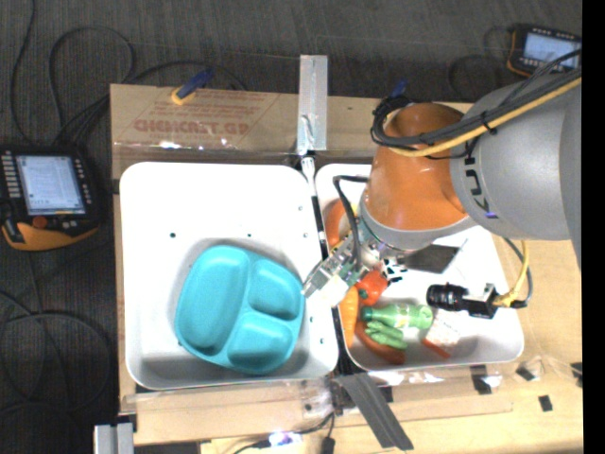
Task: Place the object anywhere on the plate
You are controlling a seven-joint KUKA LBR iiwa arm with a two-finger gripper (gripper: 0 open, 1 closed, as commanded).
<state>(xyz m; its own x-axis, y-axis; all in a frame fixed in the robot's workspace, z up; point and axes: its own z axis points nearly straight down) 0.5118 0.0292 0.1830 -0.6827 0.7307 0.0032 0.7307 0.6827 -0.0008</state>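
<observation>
My claw (333,274) hangs over the bins' divider; can't tell its state. Next I carry left to the plate (241,307).

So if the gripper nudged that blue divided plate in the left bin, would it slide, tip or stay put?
The blue plate looks like moulded plastic, so probably light and stiff. It appears to sit slightly tilted on the smooth floor of the left bin, so a push would likely slide it rather than flip it. Its raised rim and dividers may give fingers a hold. The gripper hangs near the bins' shared wall.
</observation>
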